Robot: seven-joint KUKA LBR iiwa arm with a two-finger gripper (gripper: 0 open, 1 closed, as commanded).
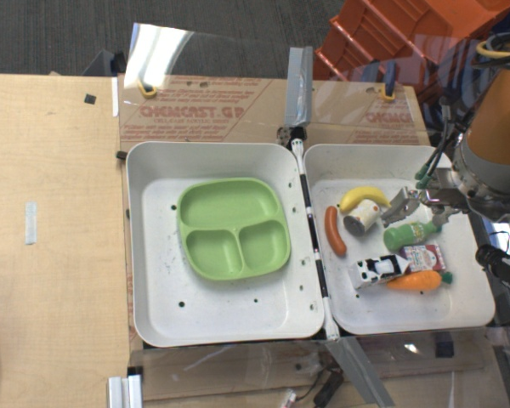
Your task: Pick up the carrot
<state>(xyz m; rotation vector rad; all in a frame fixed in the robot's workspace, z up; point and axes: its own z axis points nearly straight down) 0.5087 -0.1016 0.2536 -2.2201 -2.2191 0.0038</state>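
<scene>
We have two white bins side by side on the bench: left bin, right bin. The arm comes in from the right, grey with its orange section over the right bin's far right side. Left bin holds a green divided plate, lying flat and roughly centred, three compartments facing up. Everything else sits in the right bin. The gripper is over the bin's upper middle, just right of the banana and just above the green bottle; we see metal fingers there with nothing between them, but we cannot tell whether the claw is spread or clenched. Green bottle lies on its side, cap end pointing right. Below it a pink packet, touching or nearly touching the carrot. The carrot lies flat near the bin's front edge, orange, thick end right, well apart from the gripper. A black-and-white cow toy is just to the carrot's left, touching its tip. A red sausage lies lengthwise near the bin's left wall. A small grey cup sits tipped under the banana.
</scene>
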